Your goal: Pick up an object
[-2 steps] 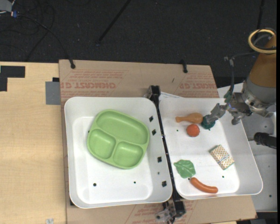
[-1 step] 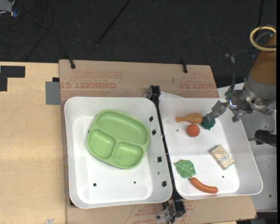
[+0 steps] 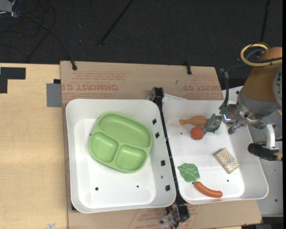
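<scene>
Two shallow white bins sit side by side on the bench in the camera view, the left bin (image 3: 81, 190) in the middle of the frame and the right bin (image 3: 250, 185) toward the right. A green divided plate (image 3: 120, 141) with three compartments lies tilted in the left bin, nearer its upper half. The right bin carries five small things: a tan drumstick-shaped toy (image 3: 193, 121) near the upper middle, a red ball (image 3: 197, 133) just below it, a patterned small box (image 3: 226, 160) at centre right, a green leaf (image 3: 188, 171) toward the lower left, and an orange-red sausage (image 3: 208, 190) just below and right of the leaf, close to the bin's lower edge. The arm (image 3: 262, 87) comes in from the right edge of the frame, its orange band at the upper right, and the gripper (image 3: 213, 124) hangs over the upper part of the right bin, just right of the drumstick's thick end and of the red ball. Whether the gripper is clenched or released cannot be told from this angle, and whether it touches either toy is unclear. Brown cardboard (image 3: 133, 82) lies beneath both bins, and a pale wooden tabletop (image 3: 24, 156) fills the left of the frame.
</scene>
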`<move>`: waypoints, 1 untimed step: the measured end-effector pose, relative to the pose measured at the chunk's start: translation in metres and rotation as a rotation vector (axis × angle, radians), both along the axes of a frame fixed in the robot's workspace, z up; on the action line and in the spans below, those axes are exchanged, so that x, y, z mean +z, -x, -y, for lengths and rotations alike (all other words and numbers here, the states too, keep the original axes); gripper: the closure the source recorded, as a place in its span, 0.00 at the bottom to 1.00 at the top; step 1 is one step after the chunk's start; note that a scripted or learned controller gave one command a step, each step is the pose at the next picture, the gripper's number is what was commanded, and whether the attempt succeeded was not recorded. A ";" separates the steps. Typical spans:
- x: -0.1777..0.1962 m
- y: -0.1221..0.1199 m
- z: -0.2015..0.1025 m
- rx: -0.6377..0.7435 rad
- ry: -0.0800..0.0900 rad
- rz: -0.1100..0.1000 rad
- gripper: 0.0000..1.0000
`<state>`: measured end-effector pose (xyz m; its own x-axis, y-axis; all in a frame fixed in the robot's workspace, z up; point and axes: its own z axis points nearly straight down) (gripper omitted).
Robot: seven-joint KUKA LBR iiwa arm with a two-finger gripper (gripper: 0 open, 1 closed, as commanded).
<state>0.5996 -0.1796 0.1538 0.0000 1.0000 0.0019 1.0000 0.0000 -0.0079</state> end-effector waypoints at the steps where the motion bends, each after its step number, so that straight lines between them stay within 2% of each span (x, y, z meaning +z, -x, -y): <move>1: -0.063 -0.003 -0.005 0.004 0.000 0.000 0.00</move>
<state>0.6026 -0.1744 0.0910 -0.0035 1.0000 0.0022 1.0000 0.0035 -0.0080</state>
